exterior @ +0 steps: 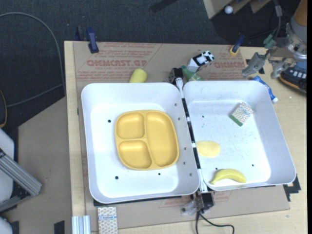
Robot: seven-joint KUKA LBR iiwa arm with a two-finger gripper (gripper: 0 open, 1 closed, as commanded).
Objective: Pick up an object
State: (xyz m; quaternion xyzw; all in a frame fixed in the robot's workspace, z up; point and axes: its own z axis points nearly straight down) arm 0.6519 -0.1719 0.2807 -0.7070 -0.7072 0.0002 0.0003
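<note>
Banana point(228, 176) at the right bin's point(278, 145) near edge, well apart from the tool point(265, 65), grip state indiscernible.

Brown board bench point(73, 111) bears two white bins point(97, 169), yellow cylinder point(138, 75), blue clamp point(91, 39).

Right bin holds a banana point(227, 176), pale yellow disc point(208, 149), patterned block point(241, 113).

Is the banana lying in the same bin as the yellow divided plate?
No. The banana lies near the front edge of the right bin, while the yellow divided plate sits in the left bin.
</note>
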